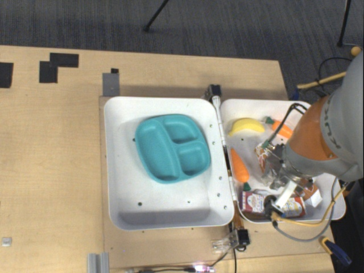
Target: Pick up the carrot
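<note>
On a light wooden bench (51,169) sit two shallow white bins, side by side. Behind the bench the floor is dark grey carpet (85,10), and thin black legs of a stand cross it. A few black shapes lie flat on the wood at the far left.

The left bin (122,209) holds a blue-green plate (172,147) with three sections. The plate has nothing on it.

The right bin (335,209) is busy. The carrot (239,165) lies in it close to the left wall, just beside the edge where the two bins meet. It is orange, long and thin, lying flat and pointing up and down in the camera view. A small dark green bit shows at its lower end.

A yellow banana (246,126) lies at the top of this bin, above the carrot. A dark red packet (254,202) sits at the bottom, below the carrot.

The big grey arm (341,129) with its orange band comes in from the right. Its gripper (271,165) hangs low over the middle of the right bin, near the carrot but to its right. The claw is tangled in wires and metal, so I cannot tell how it stands.
</note>
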Robot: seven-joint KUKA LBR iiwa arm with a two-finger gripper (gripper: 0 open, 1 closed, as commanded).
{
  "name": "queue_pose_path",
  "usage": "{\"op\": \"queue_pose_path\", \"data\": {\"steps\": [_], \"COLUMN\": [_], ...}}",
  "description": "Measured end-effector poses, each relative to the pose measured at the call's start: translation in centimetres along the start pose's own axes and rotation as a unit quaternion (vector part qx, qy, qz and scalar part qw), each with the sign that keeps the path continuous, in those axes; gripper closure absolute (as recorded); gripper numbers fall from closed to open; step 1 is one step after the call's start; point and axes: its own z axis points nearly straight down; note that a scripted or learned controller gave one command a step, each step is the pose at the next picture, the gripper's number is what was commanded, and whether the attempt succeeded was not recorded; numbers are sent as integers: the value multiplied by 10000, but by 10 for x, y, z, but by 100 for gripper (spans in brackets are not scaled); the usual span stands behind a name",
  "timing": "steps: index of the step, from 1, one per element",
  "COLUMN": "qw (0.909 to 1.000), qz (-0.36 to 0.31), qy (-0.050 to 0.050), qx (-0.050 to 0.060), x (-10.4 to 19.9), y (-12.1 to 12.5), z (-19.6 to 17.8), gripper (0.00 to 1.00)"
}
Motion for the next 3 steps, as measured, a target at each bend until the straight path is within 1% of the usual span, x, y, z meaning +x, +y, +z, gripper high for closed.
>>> {"op": "queue_pose_path", "data": {"steps": [1, 2, 3], "qw": [10000, 9984, 9998], "qz": [6, 559, -130], "qy": [-1, 2, -43], "qx": [5, 48, 135], "x": [0, 32, 63], "y": [0, 26, -23], "z": [0, -176, -82], "gripper": [0, 0, 0]}}
